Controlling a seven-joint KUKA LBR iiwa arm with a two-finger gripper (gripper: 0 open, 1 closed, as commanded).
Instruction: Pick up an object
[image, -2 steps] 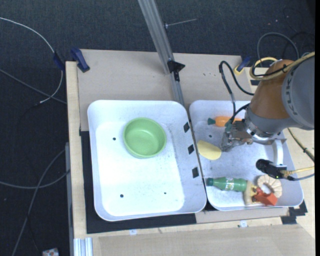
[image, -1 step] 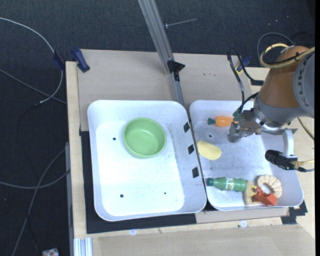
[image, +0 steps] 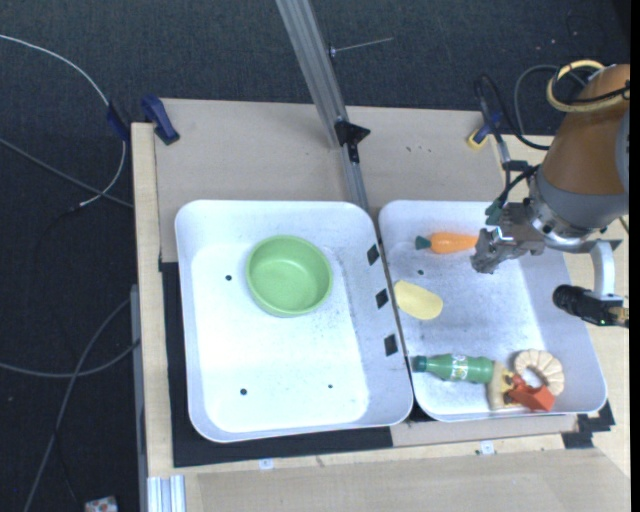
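Jaws: cannot tell whether parted or closed; the gripper (image: 487, 252) reads as a dark grey block seen from above, with nothing visibly between its tips.

Counts, left to right. Two white bins. Left bin (image: 215, 400): one green bowl (image: 289, 275), upright, toward the upper middle. Right bin (image: 580, 375): four things. One yellow banana-like piece (image: 418, 299) near the left wall; one green bottle (image: 455, 368) lying on its side along the lower part; one orange carrot (image: 448, 242) lying near the top wall; one orange-and-white shrimp-like toy (image: 530, 380) in the lower right corner, just beside the bottle's end.

Surroundings: metal post (image: 315, 75) rising from the bench behind the seam between the bins; blue clamps (image: 158, 120) at the bench's far corners; cables (image: 60, 205) on the dark floor at left.

Arm (image: 590, 140): reaches in from the right, wrist bent down over the right bin's upper part. Gripper sits just right of the carrot's tip, nearly touching; contact unclear.
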